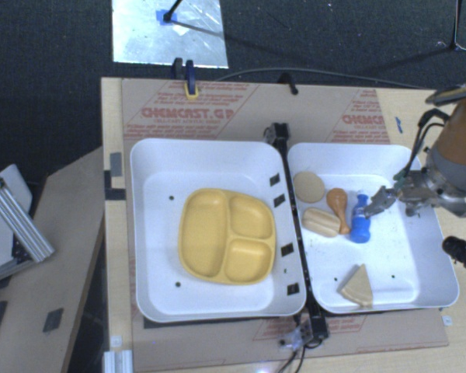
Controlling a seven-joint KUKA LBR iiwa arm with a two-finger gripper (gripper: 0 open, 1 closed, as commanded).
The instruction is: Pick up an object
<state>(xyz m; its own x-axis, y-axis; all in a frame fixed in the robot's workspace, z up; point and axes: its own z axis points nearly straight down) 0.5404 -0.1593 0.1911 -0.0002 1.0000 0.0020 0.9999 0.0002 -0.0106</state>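
From here I can't make out whether the gripper (pixel 382 198) is open or closed; it's small and blurred beside the blue bottle (pixel 360 222). The arm (pixel 455 158) runs off the frame's right edge. The bottle also covers part of the orange drumstick-shaped piece (pixel 338 203) near the right bin's (pixel 419 290) middle.

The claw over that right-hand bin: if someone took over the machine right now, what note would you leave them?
Claw: low in the right bin, beside the blue bottle; open or shut cannot be told.
Things: round bun, drumstick and bread roll lie left of the bottle; a wedge near the front. Yellow tray sits in the left bin.
Done: nothing lifted.
Left: grasp one and raise it.
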